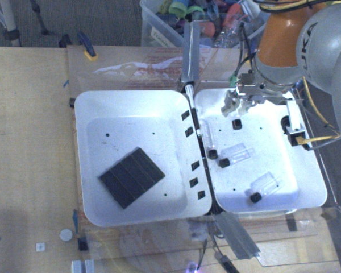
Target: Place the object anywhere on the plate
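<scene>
So my two-finger gripper (236, 103) is hanging over the back edge of the right white bin (310, 178), and honestly I can't tell from up here whether it's spread or pinched. Nothing is visibly sitting between the tips, so I'm not counting anything as grabbed.

Closest to me is a small clear plastic vial with a black cap (236, 123), just below the gripper on the bin floor. There's a second clear vial with a black cap (233, 154) near the middle of the bin, with another black-capped one (207, 141) right by the divider, and a fourth clear black-capped vial (263, 186) toward the front. All are lying in the right bin, well apart from the target.

The target is the dark grey square slatted plate (132, 176), lying flat and turned diamond-wise in the left white bin (82, 152).

How I'd do this well: pick the vial nearest me, line my fingers across its narrow width, not its length, and come straight down so it doesn't roll away. Clear plastic is slippery, so a centred grip matters. Then lift high enough to clear the divider before crossing, and let go low over the plate's middle.
</scene>
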